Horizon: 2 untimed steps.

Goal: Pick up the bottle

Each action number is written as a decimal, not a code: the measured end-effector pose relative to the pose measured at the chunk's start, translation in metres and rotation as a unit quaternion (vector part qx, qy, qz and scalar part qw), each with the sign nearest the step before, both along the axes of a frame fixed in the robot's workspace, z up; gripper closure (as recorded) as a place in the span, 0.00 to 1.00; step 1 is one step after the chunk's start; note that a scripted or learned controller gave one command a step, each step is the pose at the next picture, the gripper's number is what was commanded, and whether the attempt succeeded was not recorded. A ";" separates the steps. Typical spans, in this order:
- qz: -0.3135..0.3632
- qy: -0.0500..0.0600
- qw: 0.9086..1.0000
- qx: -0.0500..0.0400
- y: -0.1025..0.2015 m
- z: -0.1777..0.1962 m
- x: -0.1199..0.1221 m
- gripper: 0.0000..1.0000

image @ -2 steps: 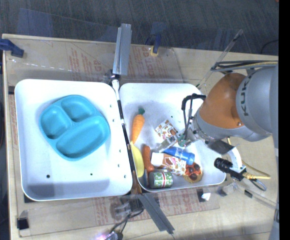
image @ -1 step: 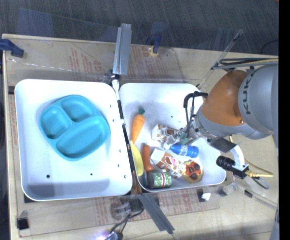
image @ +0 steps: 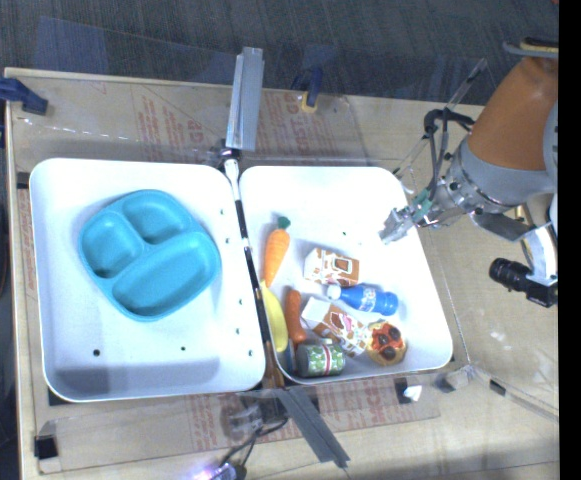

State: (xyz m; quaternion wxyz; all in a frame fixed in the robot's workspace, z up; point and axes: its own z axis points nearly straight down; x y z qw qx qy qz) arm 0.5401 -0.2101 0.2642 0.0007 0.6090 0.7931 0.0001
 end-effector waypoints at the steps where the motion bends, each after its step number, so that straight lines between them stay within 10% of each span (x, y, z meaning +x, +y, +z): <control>1: 0.000 0.000 1.000 0.000 0.000 0.000 0.000 0.00; 2: 0.065 -0.003 0.998 -0.001 0.000 -0.144 -0.008 0.00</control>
